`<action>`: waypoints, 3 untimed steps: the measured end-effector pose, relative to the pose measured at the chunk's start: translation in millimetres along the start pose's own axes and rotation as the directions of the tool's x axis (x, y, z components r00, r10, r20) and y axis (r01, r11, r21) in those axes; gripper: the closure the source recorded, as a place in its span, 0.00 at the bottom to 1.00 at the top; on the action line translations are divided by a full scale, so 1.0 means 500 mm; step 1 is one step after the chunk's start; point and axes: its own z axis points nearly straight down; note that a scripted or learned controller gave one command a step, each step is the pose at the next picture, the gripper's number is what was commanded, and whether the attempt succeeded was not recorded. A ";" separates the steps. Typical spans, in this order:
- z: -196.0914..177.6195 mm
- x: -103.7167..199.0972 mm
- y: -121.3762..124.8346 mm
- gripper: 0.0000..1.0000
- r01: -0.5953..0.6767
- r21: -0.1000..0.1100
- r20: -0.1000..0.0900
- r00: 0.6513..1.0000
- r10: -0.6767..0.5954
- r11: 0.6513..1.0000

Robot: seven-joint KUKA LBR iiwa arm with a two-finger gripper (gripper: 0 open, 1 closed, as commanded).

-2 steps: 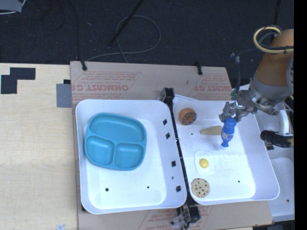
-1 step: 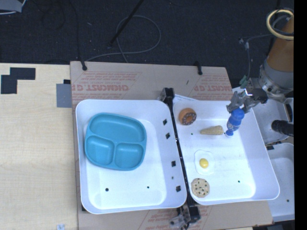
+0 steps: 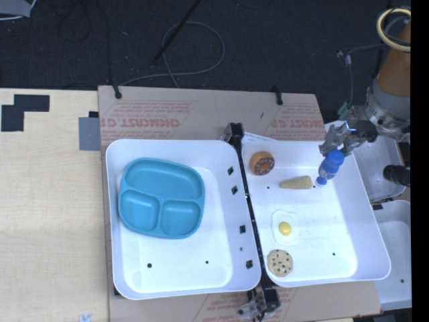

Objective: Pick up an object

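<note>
My gripper (image 3: 334, 146) hangs over the far right corner of the right bin (image 3: 348, 247). It is shut on the top of a small blue bottle (image 3: 328, 166), which dangles tilted below the fingers, just above the bin floor. Lying in the same bin are a chocolate-glazed donut (image 3: 261, 163), a beige wedge (image 3: 297, 183) just left of the bottle, a toy fried egg (image 3: 285, 228) and a chocolate-chip cookie (image 3: 279, 262).
The left bin (image 3: 174, 274) holds a blue divided plate (image 3: 161, 197). A raised black divider (image 3: 244, 206) runs between the two bins. Cardboard (image 3: 201, 116) lies under both bins, and cables trail over the dark floor behind.
</note>
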 end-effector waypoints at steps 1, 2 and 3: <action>0.015 0.082 -0.044 1.00 0.000 0.005 -0.002 1.000 0.000 1.000; 0.047 0.169 -0.081 1.00 0.000 0.006 -0.002 1.000 0.000 1.000; 0.041 0.278 -0.102 1.00 0.001 0.005 -0.002 1.000 -0.001 1.000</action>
